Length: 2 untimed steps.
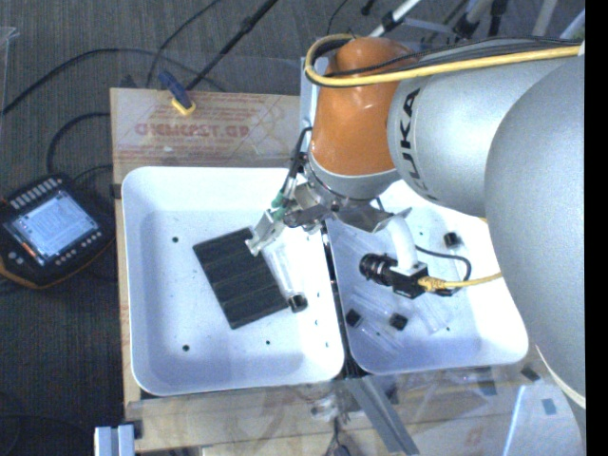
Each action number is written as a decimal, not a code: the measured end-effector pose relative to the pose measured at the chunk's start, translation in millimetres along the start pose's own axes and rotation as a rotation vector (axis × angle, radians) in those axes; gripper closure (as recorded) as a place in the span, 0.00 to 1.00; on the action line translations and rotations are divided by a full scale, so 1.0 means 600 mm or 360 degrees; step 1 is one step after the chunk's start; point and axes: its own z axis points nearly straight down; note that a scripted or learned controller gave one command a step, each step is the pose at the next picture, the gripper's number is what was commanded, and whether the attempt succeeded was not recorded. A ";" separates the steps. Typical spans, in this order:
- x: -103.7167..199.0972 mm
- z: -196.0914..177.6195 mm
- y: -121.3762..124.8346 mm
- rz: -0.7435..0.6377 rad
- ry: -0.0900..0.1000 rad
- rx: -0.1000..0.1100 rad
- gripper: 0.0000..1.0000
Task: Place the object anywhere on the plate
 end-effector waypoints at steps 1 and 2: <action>0.000 0.000 0.000 0.0000 0.0000 0.0000 0.00; 0.000 0.000 0.000 0.0000 0.0000 0.0000 0.00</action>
